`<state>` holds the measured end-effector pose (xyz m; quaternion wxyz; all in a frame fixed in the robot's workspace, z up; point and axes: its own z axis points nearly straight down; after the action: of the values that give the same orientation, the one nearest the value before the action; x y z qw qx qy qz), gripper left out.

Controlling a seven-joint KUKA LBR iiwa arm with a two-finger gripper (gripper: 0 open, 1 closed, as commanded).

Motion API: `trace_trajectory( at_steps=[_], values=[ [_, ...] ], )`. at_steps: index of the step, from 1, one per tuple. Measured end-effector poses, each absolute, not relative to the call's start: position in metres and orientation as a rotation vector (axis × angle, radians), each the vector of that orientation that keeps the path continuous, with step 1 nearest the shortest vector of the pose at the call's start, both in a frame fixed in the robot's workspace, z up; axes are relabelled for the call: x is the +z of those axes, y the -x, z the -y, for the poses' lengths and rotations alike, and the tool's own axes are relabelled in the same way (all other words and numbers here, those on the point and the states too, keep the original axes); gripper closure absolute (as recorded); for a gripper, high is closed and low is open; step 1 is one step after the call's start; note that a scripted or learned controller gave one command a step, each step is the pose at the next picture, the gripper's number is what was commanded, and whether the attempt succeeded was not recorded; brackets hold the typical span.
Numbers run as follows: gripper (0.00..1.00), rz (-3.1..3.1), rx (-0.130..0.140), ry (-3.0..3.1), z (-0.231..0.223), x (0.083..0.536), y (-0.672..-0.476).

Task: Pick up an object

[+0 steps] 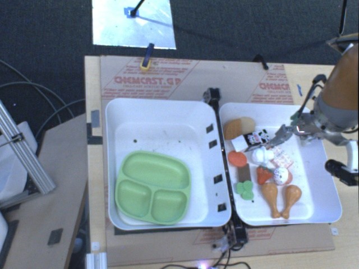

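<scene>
My grey arm with its orange band (pixel 343 88) comes in from the right edge of the frame, and my two-finger pincer (pixel 279 135) hangs low over the upper middle of the right-hand shallow white bin (pixel 328 203). Whether it is spread or closed I cannot tell — the metal tips blur into the clutter beneath them.

The pile of toy food fills the left half of that bin. Just under my tips sits a small white packet with black and red print (pixel 257 138), and touching it below lies a rounded white lump (pixel 262 155). Above and left is a tan bread-like piece (pixel 238 127); below it a red-orange disc (pixel 238 159), a dark brown bar (pixel 244 174) and a green scalloped piece (pixel 244 190). Two tan plastic drumsticks (pixel 280 198) lie side by side at the lower middle.

The left-hand white bin (pixel 162 116) carries a pale green three-compartment tray (pixel 152 186) in its lower half.
</scene>
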<state>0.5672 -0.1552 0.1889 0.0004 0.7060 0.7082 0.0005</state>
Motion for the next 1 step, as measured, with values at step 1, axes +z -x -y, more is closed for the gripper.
trace_trajectory(
  at_steps=[1],
  values=[
    [0.00, -2.226, -0.004, -2.226, 0.1373, 0.1609, -0.4928]
  ],
)
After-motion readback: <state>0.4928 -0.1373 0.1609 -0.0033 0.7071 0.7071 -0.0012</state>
